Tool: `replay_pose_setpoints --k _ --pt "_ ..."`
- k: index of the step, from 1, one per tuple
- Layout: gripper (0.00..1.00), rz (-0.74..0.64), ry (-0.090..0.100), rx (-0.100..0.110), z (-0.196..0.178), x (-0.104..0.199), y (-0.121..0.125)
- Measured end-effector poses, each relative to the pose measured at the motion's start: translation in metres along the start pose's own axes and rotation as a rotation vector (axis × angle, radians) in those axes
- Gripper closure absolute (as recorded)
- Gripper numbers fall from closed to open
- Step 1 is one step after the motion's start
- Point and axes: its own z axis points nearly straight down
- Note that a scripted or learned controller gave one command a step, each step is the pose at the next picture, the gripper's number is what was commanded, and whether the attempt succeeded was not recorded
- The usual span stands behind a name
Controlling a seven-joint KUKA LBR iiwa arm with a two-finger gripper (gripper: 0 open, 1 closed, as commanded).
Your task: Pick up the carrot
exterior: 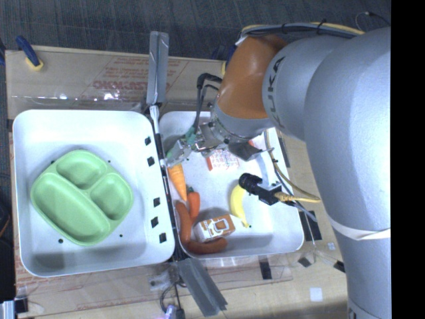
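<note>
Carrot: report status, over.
Pincer low in right bin, just above carrot. Carrot lies against left wall, not held. Sausage touches it; banana apart.

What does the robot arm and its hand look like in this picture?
The arm is thick, rounded and light grey, with a wide orange band above the wrist and dark lettering beside it. Thin cables, one yellow, run along its top edge. The hand is a small metallic part with dark cables.

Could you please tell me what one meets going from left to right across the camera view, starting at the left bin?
Green divided plate → carrot → banana → grey arm.
</note>
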Motion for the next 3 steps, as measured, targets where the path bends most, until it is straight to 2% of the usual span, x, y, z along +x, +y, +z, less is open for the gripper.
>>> replay_pose_setpoints --k 1,2,3 --pt "0.0 0.018 0.0 0.0 -0.0001 0.0402 -0.036" --pt "1.0 0.015 0.001 0.002 -0.0097 0.0401 -0.0356" --pt "0.0 0.014 0.0 0.002 -0.0097 0.0401 -0.0356"
